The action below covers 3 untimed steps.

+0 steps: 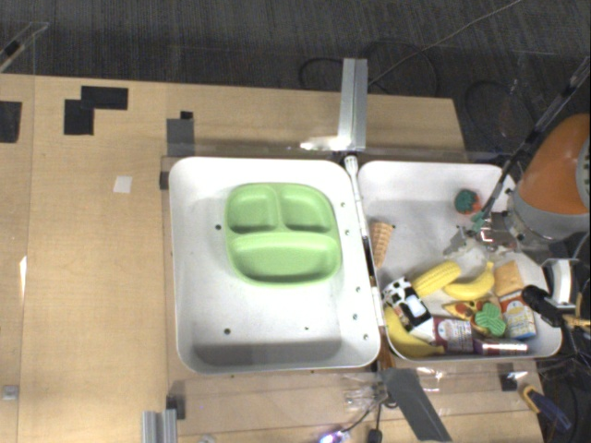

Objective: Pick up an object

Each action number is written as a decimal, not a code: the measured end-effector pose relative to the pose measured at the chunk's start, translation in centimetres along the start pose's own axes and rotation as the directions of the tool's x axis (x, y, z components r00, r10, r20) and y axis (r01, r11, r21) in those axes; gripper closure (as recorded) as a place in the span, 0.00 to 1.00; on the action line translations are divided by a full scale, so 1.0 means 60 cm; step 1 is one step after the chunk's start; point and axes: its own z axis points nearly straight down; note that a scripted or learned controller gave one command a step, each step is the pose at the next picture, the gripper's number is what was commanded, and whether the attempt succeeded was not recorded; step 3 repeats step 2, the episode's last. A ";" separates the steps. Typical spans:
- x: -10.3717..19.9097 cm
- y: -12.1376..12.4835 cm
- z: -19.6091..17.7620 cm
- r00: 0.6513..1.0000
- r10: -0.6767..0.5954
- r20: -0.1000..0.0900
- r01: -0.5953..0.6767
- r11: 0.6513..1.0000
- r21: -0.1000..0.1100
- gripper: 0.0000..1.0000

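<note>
Camera view: wood bench (pixel 83 275) w/ two white bins (pixel 199 340), dark carpet (pixel 185 17).

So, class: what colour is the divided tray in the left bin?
Light green; the divided tray shows plainly in the camera view.

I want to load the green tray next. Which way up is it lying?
Right way up. The green tray lies flat in the left bin with its three compartments facing up, two small ones behind one long one, nothing in them.

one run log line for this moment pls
arm: over right bin | gripper: above toy pile | left bin: green tray
</note>
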 end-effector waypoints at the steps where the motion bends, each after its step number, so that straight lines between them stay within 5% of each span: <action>1: 0.043 0.085 0.002 0.994 -0.106 -0.001 0.106 0.994 -0.001 0.00; 2: 0.046 0.091 -0.020 0.994 -0.106 -0.002 0.106 0.994 -0.010 1.00; 3: 0.046 0.091 -0.020 0.994 -0.106 -0.002 0.106 0.994 -0.010 1.00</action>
